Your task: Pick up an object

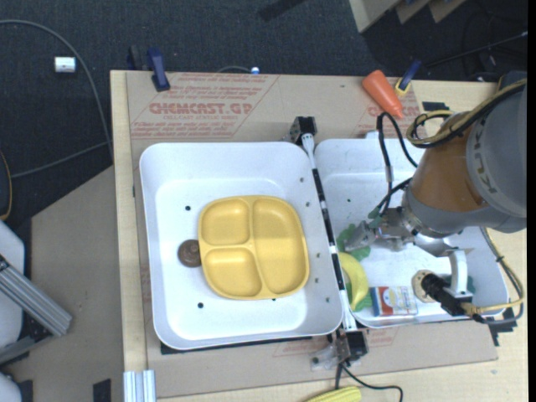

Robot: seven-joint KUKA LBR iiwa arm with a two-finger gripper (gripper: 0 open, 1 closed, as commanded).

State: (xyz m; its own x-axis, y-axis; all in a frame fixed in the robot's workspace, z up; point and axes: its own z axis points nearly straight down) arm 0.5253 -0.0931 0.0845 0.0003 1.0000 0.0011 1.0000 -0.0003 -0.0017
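We see the arm (469, 174) reaching into the right bin (352, 162) at the frame's right. Our gripper (368, 234) hangs low there; whether it grips anything, we cannot tell. The banana (355, 281) lies just below it toward the frame's bottom, long axis roughly top-to-bottom.

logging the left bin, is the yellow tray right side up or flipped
Right side up. The yellow tray lies flat in the left bin and its three hollow compartments face the camera.

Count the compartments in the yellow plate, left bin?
3. The yellow plate in the left bin has two compartments side by side on its far half and one wide compartment across its near half.
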